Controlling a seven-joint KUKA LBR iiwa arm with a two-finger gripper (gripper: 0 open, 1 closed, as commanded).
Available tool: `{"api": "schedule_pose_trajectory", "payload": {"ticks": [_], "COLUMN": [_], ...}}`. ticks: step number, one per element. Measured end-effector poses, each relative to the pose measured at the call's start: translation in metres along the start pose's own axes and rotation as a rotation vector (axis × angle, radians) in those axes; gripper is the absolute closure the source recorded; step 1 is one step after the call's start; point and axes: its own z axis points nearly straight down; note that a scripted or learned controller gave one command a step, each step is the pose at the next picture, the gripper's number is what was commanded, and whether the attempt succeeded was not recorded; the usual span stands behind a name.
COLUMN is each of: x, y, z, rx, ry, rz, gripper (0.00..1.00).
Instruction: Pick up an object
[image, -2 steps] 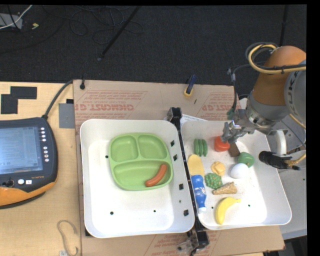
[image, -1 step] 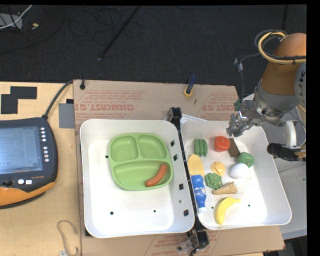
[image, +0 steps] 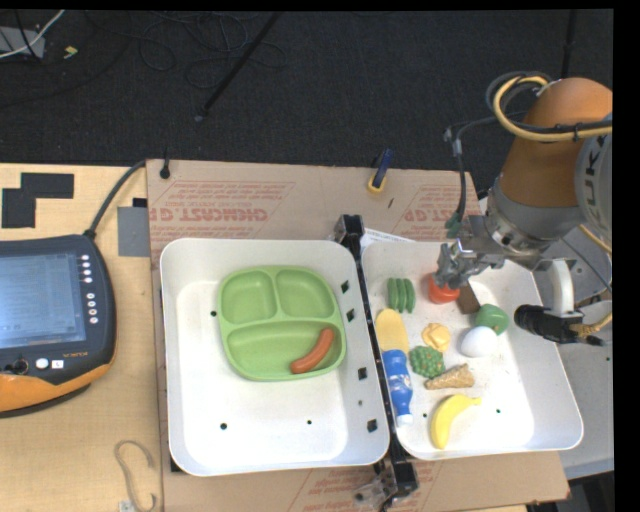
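Observation:
My gripper (image: 453, 272) hangs low over the far part of the right bin (image: 540, 410), directly above a small red-orange object (image: 441, 292) and touching or nearly touching its top. A brown block (image: 469, 297) lies just to the right of that object. Nearby in the same bin are a green ribbed vegetable (image: 401, 294), a green ball (image: 491, 318), a white egg (image: 479, 342), a small yellow piece (image: 436, 335), a green broccoli-like toy (image: 427, 361), a tan wedge (image: 452, 377), a banana (image: 449, 418) and a yellow-and-blue bottle (image: 395, 365).
The left bin (image: 200, 420) holds a green divided plate (image: 270, 310) with a red sausage (image: 313, 351) in its front compartment. A black divider (image: 364, 330) separates the bins. A tablet-like pendant (image: 50, 310) lies at the far left of the bench.

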Motion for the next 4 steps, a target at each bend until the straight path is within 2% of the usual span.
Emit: {"api": "schedule_pose_trajectory", "payload": {"ticks": [1,2,3,4], "x": [0.044,0.080,0.088,0.091], "y": [-0.026,-0.058,-0.058,-0.059], "z": [-0.003,0.021,0.023,0.002], "rx": [0.001,0.005,0.001,-0.003], "ry": [0.000,-0.001,-0.002,-0.002], "rz": [0.000,0.001,0.002,0.002], "gripper": [1.00,1.00,1.00,1.00]}}
